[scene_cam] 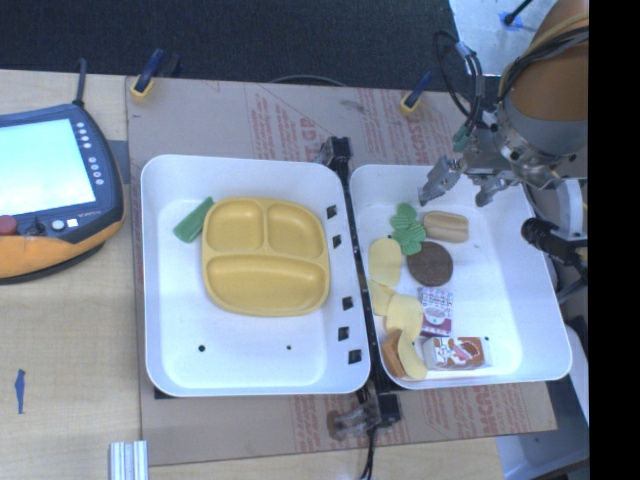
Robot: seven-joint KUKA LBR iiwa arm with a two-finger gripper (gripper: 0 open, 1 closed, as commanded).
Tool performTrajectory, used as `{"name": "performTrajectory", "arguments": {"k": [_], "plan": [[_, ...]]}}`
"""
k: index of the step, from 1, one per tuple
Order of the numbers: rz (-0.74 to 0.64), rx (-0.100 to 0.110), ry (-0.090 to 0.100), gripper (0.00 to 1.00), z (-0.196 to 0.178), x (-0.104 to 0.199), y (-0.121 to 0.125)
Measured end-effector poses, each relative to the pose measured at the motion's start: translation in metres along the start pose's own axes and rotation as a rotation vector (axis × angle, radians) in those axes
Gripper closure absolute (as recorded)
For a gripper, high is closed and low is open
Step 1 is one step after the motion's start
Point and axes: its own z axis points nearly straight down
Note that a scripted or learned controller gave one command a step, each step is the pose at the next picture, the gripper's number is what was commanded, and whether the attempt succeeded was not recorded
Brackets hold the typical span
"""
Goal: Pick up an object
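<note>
My gripper [462, 188] hovers over the far part of the right bin [520, 298], open, with nothing between its fingers. Just below it in the view lies a tan bread roll [446, 227]. Beside the roll are a green leafy piece [407, 228] and a round brown patty [430, 264]. Pale yellow pieces [385, 261] line the bin's left wall, with more yellow slices [403, 314] nearer the front. A small printed packet [436, 311] and a larger red-and-white packet [456, 352] lie near the front.
The left bin [165, 298] holds a yellow divided tray [266, 256] with a green piece [193, 220] at its left. An orange-and-grey teach pendant [50, 193] rests on the bench at far left. Black clips [345, 268] sit between the bins.
</note>
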Motion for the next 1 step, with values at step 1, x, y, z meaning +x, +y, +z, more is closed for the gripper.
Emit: {"name": "performTrajectory", "arguments": {"k": [1], "plan": [[0.005, 0.011, 0.0, 0.0, 0.1096, -0.034, -0.0456]]}}
